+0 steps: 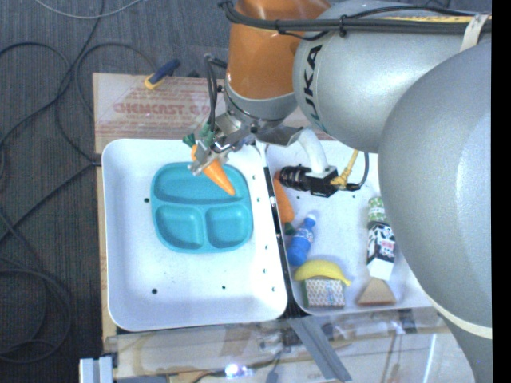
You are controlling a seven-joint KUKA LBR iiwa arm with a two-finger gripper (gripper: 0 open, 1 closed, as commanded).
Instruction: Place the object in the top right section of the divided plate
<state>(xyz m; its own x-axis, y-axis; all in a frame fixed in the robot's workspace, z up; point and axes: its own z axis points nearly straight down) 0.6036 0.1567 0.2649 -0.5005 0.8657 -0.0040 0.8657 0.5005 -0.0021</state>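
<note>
- divided plate (pixel 200 218): smooth blue plastic, slight sheen
- bins (pixel 128 238): white plastic, pretty matt
- arm (pixel 383 62): glossy grey shell, shiny orange band
- floor (pixel 48 94): rough grey carpet

A robotics lab: loose cables (pixel 32 62) trail over grey carpet (pixel 48 214) around the bench.

Toy carrot (pixel 220 175): orange cone, green leafy top at its 11 o'clock end, tip pointing to 5 o'clock, tilted, lying over the upper rim of the plate at about 1 o'clock of the plate's centre; leafy end looks pinched at the gripper (pixel 209 144), hard to confirm. Divided plate (pixel 180 228): blue, rounded, three sections (one wide on top, two below), flat in the left white bin, roughly centred.
</note>
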